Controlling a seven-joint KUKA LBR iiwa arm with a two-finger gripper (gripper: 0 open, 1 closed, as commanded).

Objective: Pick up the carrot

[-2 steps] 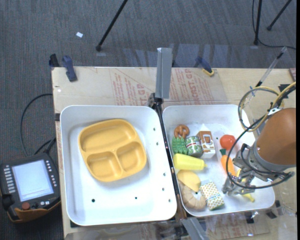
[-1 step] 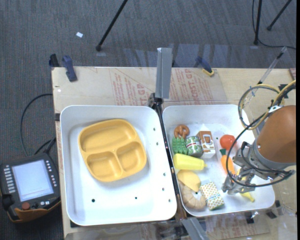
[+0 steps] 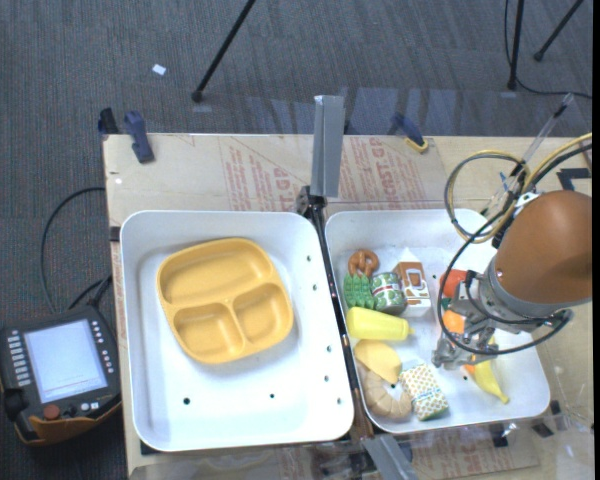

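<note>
Carrot (image 3: pixel 453 321) lies in the right bin (image 3: pixel 536 408), near the counter's (image 3: pixel 210 173) right edge. It sits right beside the end effector (image 3: pixel 458 352), partly hidden under the arm. I cannot tell how wide the end effector is.

Bench (image 3: pixel 230 173) with two white bins (image 3: pixel 140 368)

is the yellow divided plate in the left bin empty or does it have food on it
Empty. The yellow three-compartment plastic plate lies flat in the left white bin, and all three compartments show bare yellow bottoms; the toy food sits in the right white bin.
</note>
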